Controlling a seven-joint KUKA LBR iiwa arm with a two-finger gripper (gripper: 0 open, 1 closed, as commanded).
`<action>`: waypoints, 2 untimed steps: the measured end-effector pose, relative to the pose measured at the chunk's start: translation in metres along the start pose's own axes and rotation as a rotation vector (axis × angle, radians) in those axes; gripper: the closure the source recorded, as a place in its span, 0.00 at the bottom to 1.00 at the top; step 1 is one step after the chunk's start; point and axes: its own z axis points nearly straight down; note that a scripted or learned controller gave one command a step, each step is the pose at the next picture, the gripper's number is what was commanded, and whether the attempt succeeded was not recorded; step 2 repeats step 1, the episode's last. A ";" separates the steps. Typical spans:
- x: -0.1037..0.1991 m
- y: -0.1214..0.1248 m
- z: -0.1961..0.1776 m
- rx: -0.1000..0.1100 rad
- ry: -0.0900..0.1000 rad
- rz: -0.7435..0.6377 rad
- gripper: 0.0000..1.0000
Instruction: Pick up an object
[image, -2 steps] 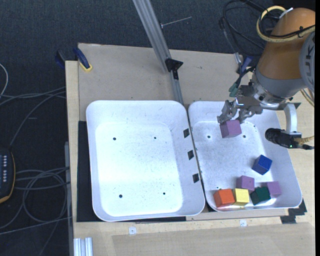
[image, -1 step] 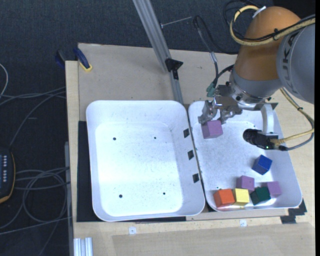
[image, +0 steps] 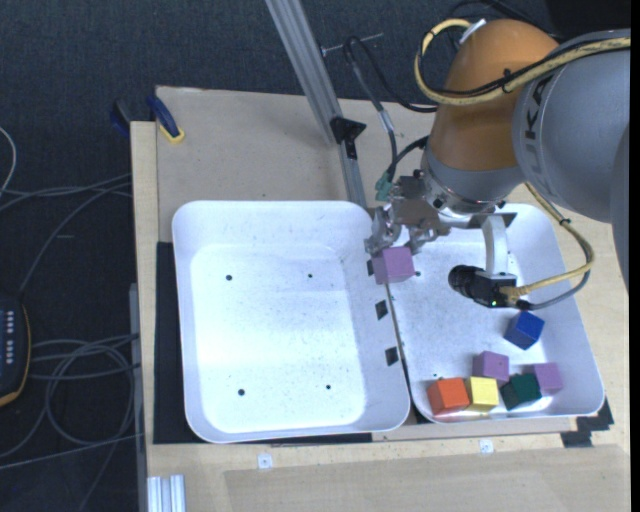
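One gripper (image: 400, 243) hangs over the left edge of the right bin (image: 560, 255), near its far left corner, with a purple block (image: 396, 264) clasped between its fingers and raised just beside the rim the two bins share. Six more blocks lie in that bin: a blue cube (image: 524, 329) by the right wall, and along the near edge an orange block (image: 449, 394), a yellow block (image: 484, 392), a dark green block (image: 520, 389) and two small purple blocks (image: 492, 364) (image: 547, 377), crowded close together. Most of the right bin's floor between the gripper and that cluster is bare. One left bin (image: 200, 230) sits alongside, its whole floor free.
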 end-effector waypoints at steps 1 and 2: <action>0.055 -0.008 0.008 0.001 0.000 -0.001 1.00; 0.055 -0.008 0.008 0.001 0.000 -0.001 1.00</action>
